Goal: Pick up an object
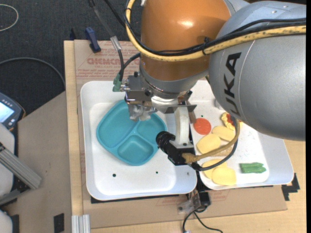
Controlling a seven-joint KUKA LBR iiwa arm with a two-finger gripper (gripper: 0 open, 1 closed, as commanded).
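2 white bins are sitting side by side on the counter (74, 130), the left bin (97, 178) filling the middle of the frame and the right bin (278, 173) lying toward the lower right. The arm (265, 76) is covering the upper right, its orange band (180, 18) hanging over the far edge of the left bin and hiding part of the right one.

In the right bin, 1 orange disc (202, 126) is lying near the dividing rims, with 3 yellow pieces (210, 142) strung below and beside it, the lowest near the bin's front rim, and 1 green piece (252, 168) lying apart at the lower right. A blue clamp (92, 39) is sitting on the counter at the upper left, well apart from both bins.

The teal plate (116, 132) is lying flat in the left bin, centre-left in the frame. It is nearly as broad as it is long, so no clear long axis is showing; its 1 large compartment is facing the upper left and its 2 smaller ones the lower right.

The pincer (140, 111) is hanging at the plate's upper rim; whether it is open or closed cannot be told.
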